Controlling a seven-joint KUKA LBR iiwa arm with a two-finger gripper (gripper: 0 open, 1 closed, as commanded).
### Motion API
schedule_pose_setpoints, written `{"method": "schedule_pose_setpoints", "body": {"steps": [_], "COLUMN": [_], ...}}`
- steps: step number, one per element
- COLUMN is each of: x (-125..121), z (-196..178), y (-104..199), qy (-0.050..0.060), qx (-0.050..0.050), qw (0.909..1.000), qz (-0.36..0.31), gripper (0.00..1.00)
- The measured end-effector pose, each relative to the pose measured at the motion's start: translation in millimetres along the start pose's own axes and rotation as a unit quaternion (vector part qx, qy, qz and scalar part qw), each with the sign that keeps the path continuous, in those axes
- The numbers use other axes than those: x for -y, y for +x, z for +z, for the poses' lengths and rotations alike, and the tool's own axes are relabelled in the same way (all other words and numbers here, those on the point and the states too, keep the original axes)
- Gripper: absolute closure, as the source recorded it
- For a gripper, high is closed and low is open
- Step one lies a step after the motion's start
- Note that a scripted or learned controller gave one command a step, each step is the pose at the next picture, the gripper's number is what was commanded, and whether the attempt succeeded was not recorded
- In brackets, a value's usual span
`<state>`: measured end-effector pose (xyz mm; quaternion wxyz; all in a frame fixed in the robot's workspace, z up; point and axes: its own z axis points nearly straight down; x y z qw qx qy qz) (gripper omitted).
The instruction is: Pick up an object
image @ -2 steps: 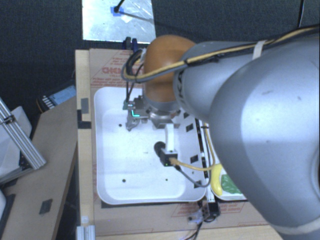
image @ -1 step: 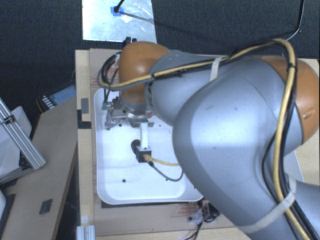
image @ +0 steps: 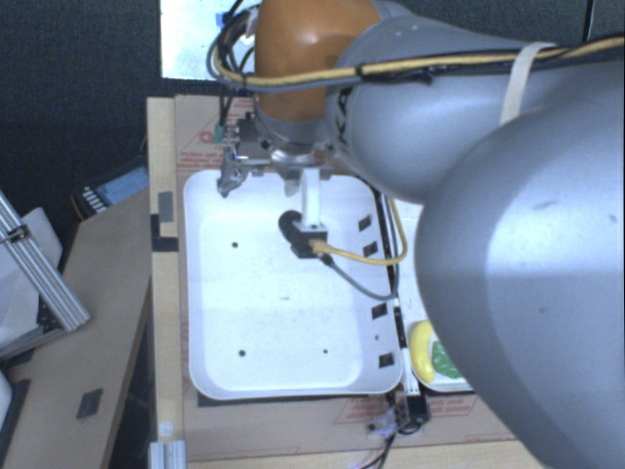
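My arm fills the right side and top of the camera view, its orange band (image: 308,37) at the top centre. Below the band, the gripper (image: 278,169) hangs over the far edge of the left white bin (image: 283,311). A black connector with a yellow cable (image: 305,237) hangs from the wrist over that bin. A yellow object with a green patch (image: 430,355) lies at the near left edge of the right bin, mostly hidden under the arm. Nothing can be seen in the gripper.
A black divider strip (image: 391,306) runs between the two bins. Cardboard (image: 161,262) borders the left bin. Aluminium rails (image: 39,272) and a dark floor lie to the left of the bench. The arm covers nearly all of the right bin.
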<state>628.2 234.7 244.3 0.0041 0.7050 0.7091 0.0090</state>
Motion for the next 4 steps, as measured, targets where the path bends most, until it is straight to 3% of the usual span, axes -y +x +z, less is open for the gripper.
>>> {"method": "schedule_pose_setpoints", "body": {"steps": [1, 2, 3, 4], "x": [-41, -41, -41, -45], "z": [70, 29, -32, -210], "y": [-7, -75, 5, -1], "qy": [0.008, 0.007, 0.005, -0.001], "qx": [0.004, 0.004, 0.001, 0.000], "qw": [1.0000, 1.0000, 1.0000, 1.0000], "qz": [0.002, 0.005, -0.002, 0.000], "gripper": [0.00, 0.00, 0.00, 0.00]}}
